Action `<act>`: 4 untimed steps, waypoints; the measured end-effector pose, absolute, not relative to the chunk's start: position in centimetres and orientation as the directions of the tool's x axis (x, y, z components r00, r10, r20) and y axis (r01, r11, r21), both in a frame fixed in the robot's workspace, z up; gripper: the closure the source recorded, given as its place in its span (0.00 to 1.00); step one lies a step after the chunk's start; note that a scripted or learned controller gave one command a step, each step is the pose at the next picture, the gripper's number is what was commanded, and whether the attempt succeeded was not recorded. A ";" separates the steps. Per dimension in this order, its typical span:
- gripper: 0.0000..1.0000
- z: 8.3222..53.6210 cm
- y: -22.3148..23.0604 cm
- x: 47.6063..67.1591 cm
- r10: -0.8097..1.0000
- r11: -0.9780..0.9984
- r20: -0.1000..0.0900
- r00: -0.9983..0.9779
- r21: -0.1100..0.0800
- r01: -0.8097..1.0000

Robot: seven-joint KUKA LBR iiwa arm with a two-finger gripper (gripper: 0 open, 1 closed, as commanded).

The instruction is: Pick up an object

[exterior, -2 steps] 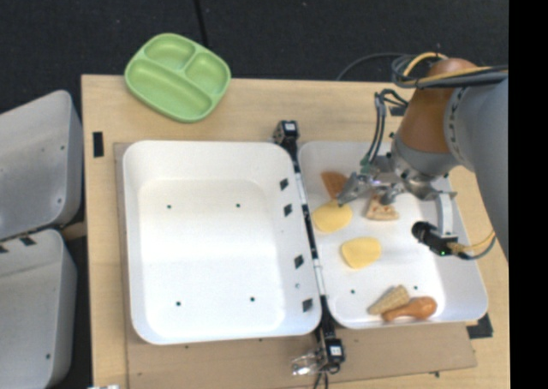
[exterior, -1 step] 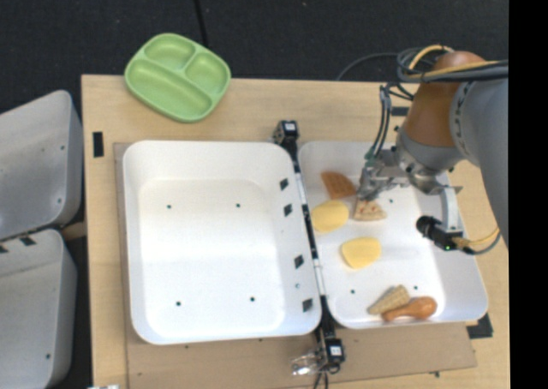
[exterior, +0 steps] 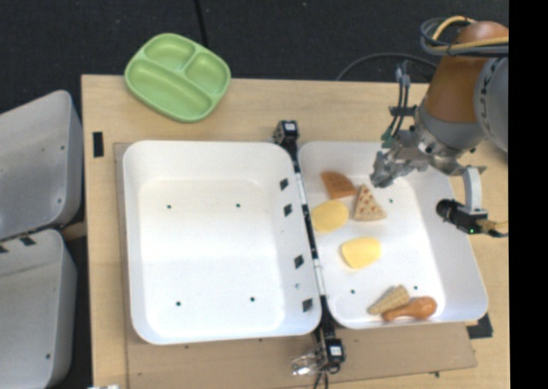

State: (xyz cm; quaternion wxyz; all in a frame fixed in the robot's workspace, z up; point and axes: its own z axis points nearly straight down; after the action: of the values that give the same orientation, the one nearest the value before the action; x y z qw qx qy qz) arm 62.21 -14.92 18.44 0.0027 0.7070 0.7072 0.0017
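The gripper hovers over the right bin, near its far edge, just above a triangular wedge. Its grip state is unclear. Approach step; next, descend onto the wedge.

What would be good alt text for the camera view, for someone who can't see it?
A grey and orange robot arm reaches in from the right, its gripper poised just above a triangular food piece in the right white bin, which also holds several other toy foods. The left white bin sits beside it, and a green divided plate lies at the bench's far left corner.
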 end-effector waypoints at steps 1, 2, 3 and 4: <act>1.00 23.9 -15.1 62.4 1.000 0.002 -0.002 -0.002 0.008 1.000; 1.00 24.4 -15.1 62.4 1.000 0.004 -0.001 -0.004 0.003 1.000; 1.00 23.4 -10.1 62.0 1.000 0.005 0.000 -0.005 -0.001 1.000; 1.00 23.8 -5.8 61.6 1.000 0.006 0.001 -0.006 0.000 1.000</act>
State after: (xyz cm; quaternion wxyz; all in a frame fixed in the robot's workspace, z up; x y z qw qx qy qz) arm 61.63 -5.81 23.81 -0.0004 0.7051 0.7091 0.0002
